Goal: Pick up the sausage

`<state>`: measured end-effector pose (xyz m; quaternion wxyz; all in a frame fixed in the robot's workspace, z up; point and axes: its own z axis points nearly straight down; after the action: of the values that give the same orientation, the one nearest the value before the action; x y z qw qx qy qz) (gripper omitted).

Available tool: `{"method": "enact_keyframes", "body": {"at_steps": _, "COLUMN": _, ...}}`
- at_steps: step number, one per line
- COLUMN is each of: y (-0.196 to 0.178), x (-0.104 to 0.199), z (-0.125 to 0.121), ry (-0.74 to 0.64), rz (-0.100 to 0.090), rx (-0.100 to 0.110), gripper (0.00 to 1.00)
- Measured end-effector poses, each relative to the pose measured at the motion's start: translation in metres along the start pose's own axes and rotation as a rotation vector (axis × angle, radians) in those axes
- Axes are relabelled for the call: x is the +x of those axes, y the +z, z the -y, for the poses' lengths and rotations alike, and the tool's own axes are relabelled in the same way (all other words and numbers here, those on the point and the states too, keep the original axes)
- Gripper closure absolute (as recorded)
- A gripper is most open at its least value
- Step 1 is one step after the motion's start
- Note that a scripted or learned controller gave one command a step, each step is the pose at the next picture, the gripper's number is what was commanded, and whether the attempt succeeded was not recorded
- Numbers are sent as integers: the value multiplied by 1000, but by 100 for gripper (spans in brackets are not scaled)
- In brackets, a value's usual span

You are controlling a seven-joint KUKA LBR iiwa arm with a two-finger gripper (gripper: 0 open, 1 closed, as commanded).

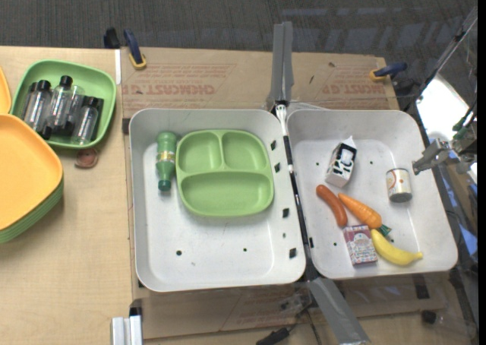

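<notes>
The sausage [332, 204], a short reddish-orange link, lies on the floor of the right bin [319, 260], left of centre. Its lower end touches the orange carrot [361, 210] lying beside it. My gripper [427, 162] shows as a grey shape at the right bin's right rim, just up and right of a small can [399, 184]. It is far to the right of the sausage and touches nothing that I can see.
The right bin also holds a milk carton [342, 163], a pink box [359, 245] and a banana [395, 248]. In the left bin [152, 260] are a green divided plate [224, 171] and a green bottle [165, 159]. A green tray of bottles [64, 102] and orange plates [23, 176] sit left.
</notes>
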<state>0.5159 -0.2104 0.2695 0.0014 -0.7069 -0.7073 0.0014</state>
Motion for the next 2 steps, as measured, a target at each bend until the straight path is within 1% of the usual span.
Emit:
{"method": "enact_keyframes", "body": {"at_steps": 1, "y": 158, "x": 39, "z": 5, "ry": 9, "rz": -1, "rx": 0, "gripper": 0}}
{"method": "enact_keyframes", "body": {"at_steps": 2, "y": 172, "x": 79, "z": -18, "ry": -57, "rz": 0, "rx": -1, "gripper": 0}}
